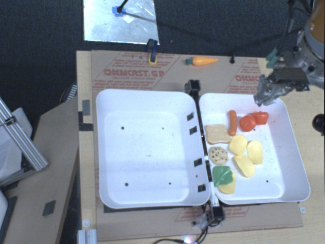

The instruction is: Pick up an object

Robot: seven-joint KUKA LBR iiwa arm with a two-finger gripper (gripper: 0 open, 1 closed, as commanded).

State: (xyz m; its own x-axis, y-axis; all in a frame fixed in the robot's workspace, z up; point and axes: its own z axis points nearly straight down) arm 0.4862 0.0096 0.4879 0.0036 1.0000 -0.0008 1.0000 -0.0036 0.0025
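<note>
The gripper point(262, 99) is poised at the right bin's point(292, 151) far rim; its opening cannot be told. Toy foods are crowded below (tomato point(247, 123) nearest), so a neighbour may be nudged.

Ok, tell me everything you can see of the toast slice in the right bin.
The toast slice is a flat, pale tan piece with a slightly darker crust edge, seemingly plastic toy food. It lies flat on the floor of the right bin, near the bin's left wall. The sausage stands right at its upper right corner, and the cookie lies just below it; whether they touch is unclear. The gripper is well away.
</note>
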